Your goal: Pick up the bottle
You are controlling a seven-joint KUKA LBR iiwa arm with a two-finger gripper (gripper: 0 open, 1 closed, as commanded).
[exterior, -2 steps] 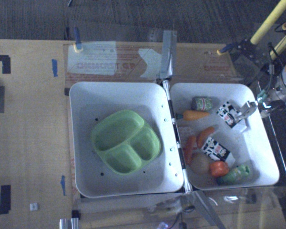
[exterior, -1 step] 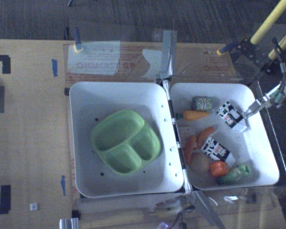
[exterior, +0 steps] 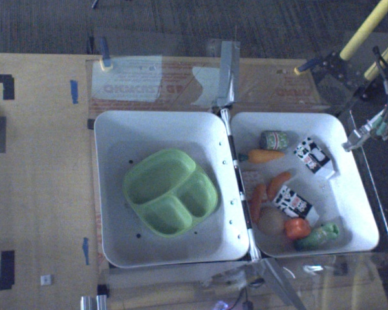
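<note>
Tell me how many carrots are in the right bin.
3. One carrot lies near the can at the back; two more lie mid-bin, by the left wall. Others could be hidden under the pile.

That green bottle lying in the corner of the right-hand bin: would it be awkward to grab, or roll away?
The green bottle lies on its side, so a nudge would probably roll it. It rests against an orange-red toy and near the bin wall, which may crowd the gripper. It looks like small, light plastic, possibly slippery.

Green divided plate (exterior: 171,192) — left bin (exterior: 110,134); carrots (exterior: 266,155) — right bin (exterior: 359,192)
</note>
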